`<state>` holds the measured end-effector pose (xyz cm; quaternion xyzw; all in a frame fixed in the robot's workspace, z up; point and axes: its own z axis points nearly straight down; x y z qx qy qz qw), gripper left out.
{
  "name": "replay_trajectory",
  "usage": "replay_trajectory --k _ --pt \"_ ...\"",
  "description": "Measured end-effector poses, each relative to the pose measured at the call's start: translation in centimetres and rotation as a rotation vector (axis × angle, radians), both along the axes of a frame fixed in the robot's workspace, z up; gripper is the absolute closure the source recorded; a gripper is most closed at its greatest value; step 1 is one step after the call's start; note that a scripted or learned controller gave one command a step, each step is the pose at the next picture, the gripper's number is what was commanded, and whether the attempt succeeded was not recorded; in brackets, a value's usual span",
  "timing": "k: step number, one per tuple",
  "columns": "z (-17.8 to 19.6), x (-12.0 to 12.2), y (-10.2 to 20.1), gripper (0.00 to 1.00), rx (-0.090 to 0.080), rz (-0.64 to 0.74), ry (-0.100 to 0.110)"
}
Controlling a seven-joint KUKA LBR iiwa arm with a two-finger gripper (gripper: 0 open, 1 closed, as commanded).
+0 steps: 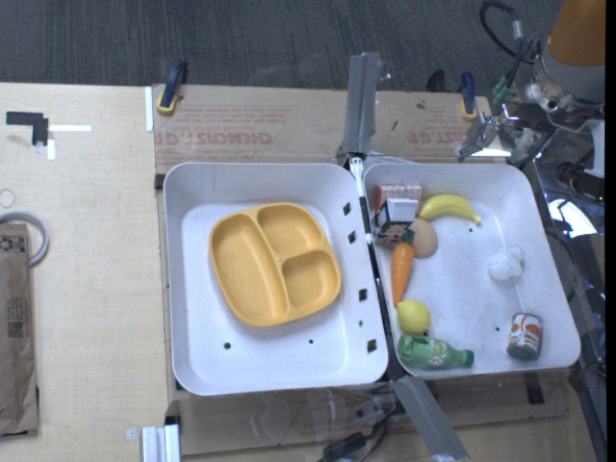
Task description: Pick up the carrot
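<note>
The orange carrot (400,272) lies in the right bin (462,292), close to its left wall, thick end toward the far side. Its thick end touches a brown rounded item (422,239), and a lemon (413,316) sits just past its tip. My gripper (502,142) hangs at the bin's far right corner, over the rim, well away from the carrot. It is open with nothing between its fingers.
The right bin also holds a banana (449,207), a small box (397,205), a white lump (505,265), a can (525,336) and a green bottle (433,354). A yellow divided plate (276,263) lies in the left bin (192,287).
</note>
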<state>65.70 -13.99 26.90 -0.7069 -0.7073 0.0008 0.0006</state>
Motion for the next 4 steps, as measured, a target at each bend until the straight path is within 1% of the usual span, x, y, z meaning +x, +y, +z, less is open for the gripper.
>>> replay_trajectory --k 1,2,3,4 --pt "-7.8 -3.7 5.3 0.00 0.000 0.351 0.000" --pt "-6.9 -3.7 5.1 1.00 -0.001 0.346 -0.002" --pt "-7.9 -0.3 13.2 1.00 -0.001 0.063 0.000" --pt "-7.8 -3.1 9.8 1.00 -0.001 -0.093 0.001"
